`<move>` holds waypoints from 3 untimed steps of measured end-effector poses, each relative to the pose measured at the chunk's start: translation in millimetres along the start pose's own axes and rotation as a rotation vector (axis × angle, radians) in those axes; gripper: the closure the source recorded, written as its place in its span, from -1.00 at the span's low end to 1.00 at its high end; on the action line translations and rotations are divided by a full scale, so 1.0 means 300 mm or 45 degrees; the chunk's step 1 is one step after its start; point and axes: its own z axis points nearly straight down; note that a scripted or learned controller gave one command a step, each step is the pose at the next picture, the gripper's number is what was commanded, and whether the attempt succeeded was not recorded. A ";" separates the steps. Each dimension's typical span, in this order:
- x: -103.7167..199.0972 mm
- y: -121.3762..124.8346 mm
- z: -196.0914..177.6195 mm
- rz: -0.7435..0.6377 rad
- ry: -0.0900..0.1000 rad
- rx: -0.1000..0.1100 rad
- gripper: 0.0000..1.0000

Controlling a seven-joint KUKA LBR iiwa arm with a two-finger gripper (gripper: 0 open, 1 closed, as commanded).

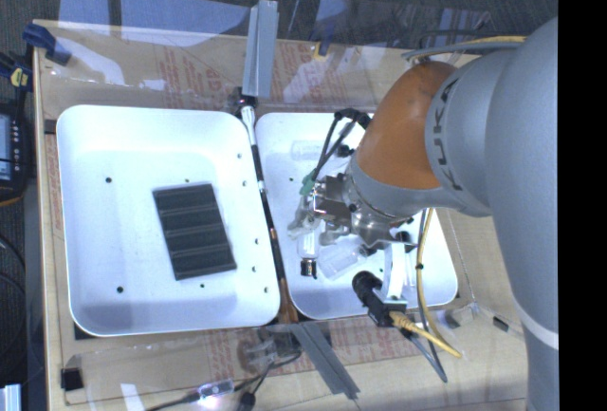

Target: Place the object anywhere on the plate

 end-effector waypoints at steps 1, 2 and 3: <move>0.345 0.025 0.096 0.232 -0.003 -0.002 1.00; 0.603 0.126 0.232 0.619 -0.006 0.000 1.00; 0.783 0.329 0.420 0.376 0.001 -0.009 1.00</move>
